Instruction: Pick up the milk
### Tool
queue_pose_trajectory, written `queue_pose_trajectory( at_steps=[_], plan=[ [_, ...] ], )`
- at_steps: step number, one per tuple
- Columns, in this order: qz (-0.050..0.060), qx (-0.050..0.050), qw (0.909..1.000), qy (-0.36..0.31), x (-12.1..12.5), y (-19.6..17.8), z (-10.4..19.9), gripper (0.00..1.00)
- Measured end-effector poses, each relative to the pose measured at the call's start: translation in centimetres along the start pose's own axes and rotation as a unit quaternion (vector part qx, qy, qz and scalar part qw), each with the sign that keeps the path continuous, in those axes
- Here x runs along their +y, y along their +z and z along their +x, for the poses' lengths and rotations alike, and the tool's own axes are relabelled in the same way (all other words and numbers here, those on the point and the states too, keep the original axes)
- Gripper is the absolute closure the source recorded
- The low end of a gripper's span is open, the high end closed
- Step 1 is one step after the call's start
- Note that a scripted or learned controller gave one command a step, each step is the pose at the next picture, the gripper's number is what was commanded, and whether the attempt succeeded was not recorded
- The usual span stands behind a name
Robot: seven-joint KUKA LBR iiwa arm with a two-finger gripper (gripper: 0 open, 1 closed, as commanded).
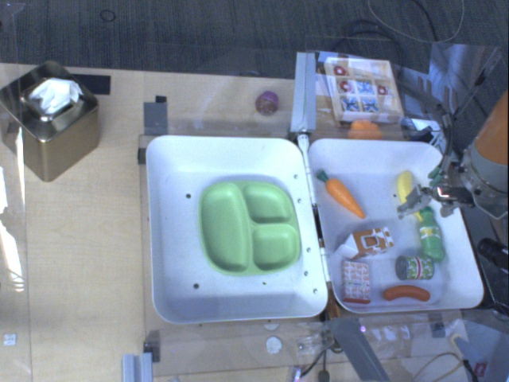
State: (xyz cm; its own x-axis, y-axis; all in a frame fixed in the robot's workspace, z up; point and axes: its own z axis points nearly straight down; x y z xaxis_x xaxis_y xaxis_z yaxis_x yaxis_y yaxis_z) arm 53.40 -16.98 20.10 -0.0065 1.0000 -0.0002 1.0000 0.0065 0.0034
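The milk (pixel 371 242) is a small carton with a white gable top and an orange-brown face. It lies on its side in the middle of the right bin (pixel 374 156). My gripper (pixel 430 200) hangs over that bin's right side, to the right of the milk and a little farther back, just over the top of a green bottle (pixel 430 239). It is open with nothing held between its fingers. The grey arm with its orange band (pixel 491 138) comes in from the right edge.
The right bin also holds a carrot (pixel 343 196), a yellow fruit (pixel 405 185), a small patterned box (pixel 356 280), a can (pixel 414 267) and a sausage (pixel 406 294). A green divided plate (pixel 249 226) sits in the left bin (pixel 171 213). A tissue box (pixel 52 120) stands at the far left.
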Motion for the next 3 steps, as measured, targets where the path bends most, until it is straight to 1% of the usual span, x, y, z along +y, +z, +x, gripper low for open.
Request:
queue_pose_trajectory(
  at_steps=[1,2,3],
  plan=[
    [0.0,0.0,0.998,0.063,-0.3,8.4,5.8,0.0],
    [-0.002,0.0,0.9999,0.014,-2.6,1.5,9.8,0.0],
    [-0.012,-0.001,0.9985,0.053,-2.5,8.2,8.7,0.0]
  ],
)
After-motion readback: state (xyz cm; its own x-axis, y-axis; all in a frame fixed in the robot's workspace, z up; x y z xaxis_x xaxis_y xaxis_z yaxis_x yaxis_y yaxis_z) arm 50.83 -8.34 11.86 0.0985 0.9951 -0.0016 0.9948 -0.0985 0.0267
